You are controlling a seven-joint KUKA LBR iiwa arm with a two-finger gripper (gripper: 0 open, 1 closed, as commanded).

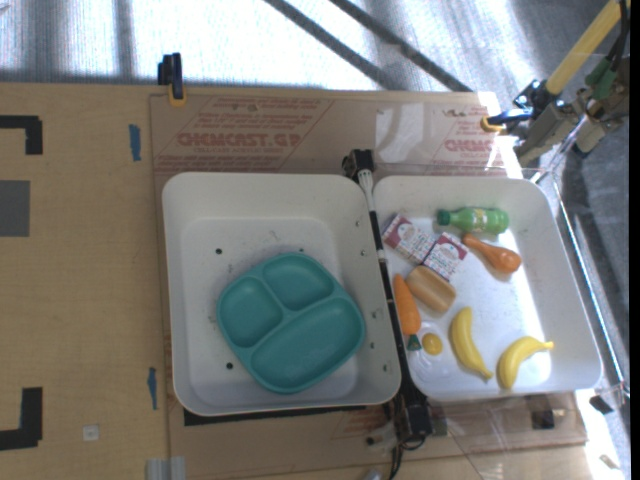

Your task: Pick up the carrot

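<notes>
Carrot lies in the right bin, pressed up along its left wall, green stub pointing toward the near edge. How my fingers stand I cannot tell.

Trouble, as I judge it, comes from crowding. The wall sits tight on one side and a tan bun touches the other, so there is little room to straddle the carrot; a descent slightly off would strike the rim or pinch the bun instead. A second orange piece further right, under the green bottle, is close in colour — an easy wrong target.

The carrot looks like smooth moulded plastic, slim and tapering, so it could roll or squirt out of a squeeze. The bin is glossy white, shallow, with rounded corners. Two bananas curve nearby, equally slick, and two flat red-and-white packets lie beside the bun. The left bin holds a matte teal divided plate.
</notes>
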